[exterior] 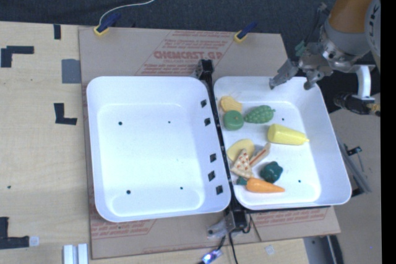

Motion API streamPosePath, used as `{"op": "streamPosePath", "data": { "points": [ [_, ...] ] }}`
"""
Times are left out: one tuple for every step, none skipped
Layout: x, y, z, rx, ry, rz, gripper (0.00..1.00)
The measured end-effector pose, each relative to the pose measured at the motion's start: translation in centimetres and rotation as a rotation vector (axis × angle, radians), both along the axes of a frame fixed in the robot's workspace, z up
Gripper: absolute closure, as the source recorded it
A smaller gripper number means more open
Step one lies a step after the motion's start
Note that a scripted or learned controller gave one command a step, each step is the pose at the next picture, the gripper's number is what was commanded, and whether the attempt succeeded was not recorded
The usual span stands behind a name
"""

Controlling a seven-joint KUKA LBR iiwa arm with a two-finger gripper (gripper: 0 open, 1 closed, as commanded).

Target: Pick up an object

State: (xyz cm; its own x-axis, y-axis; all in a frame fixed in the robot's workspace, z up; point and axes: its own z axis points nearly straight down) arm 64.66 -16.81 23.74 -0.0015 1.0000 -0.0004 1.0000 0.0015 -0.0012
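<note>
Several toys are seen in the right bin; the yellow corn is laid lengthwise left-to-right, tip pointing right. The gripper is spread open above the bin's far edge, nothing held.

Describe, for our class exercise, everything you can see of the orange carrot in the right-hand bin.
The carrot is a small toy, apparently smooth plastic, bright orange and tapering toward the view's right. It lies flat on the floor of the right bin, near the bin's front edge, its length running roughly left to right. A dark green piece sits just behind it, close or touching; a triangular wedge lies by its thick end.
</note>
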Motion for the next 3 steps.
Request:
{"op": "streamPosePath", "data": {
  "points": [
    [-10.3,-5.9,-4.9,0.001,0.009,-0.009,0.00],
    [-9.6,-5.5,-3.7,0.000,0.000,0.000,1.00],
    [-8.5,1.4,30.8,-0.004,-0.021,0.004,1.00]
  ]
}}
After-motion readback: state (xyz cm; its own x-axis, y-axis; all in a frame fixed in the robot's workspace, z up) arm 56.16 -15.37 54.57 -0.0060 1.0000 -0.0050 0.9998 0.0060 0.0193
